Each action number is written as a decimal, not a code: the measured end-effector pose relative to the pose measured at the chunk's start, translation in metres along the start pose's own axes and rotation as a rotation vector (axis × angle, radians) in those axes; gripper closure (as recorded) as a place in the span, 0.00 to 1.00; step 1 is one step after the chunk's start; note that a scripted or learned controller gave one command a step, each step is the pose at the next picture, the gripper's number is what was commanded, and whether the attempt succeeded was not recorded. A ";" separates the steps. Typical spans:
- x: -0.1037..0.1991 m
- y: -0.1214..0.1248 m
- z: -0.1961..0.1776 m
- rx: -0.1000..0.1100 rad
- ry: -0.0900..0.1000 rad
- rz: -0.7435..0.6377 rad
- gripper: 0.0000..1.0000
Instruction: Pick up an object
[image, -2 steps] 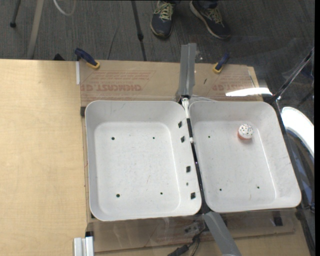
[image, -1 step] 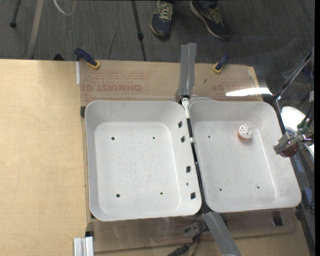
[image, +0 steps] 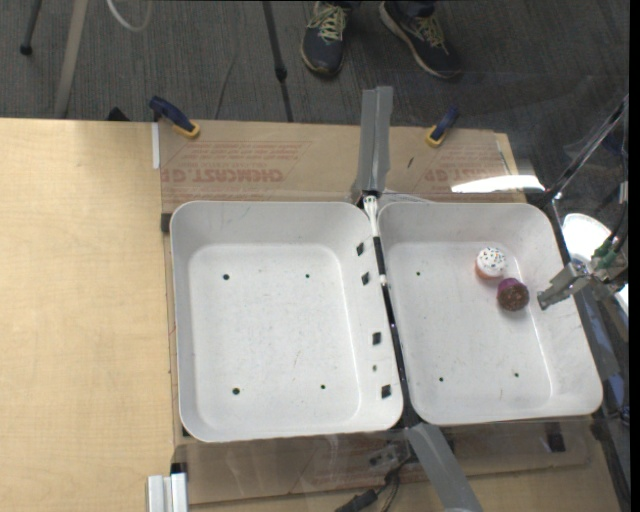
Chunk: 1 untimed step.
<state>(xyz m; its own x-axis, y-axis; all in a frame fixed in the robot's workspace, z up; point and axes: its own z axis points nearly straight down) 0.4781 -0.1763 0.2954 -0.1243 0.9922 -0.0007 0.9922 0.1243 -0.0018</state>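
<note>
Two small balls sit in the right bin (image: 560, 390), toward its far right corner: a white speckled ball (image: 490, 261) and a dark maroon ball (image: 513, 294), almost touching. The gripper (image: 556, 291) hangs at the bin's right rim, near the maroon one; I cannot tell how its fingers stand. The left bin (image: 195, 330) lies alongside.
</note>
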 end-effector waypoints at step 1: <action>-0.019 0.063 0.132 0.001 0.001 -0.058 0.00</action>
<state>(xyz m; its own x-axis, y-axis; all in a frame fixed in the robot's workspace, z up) 0.5424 -0.1879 0.1636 -0.1816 0.9834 0.0006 0.9834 0.1816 -0.0026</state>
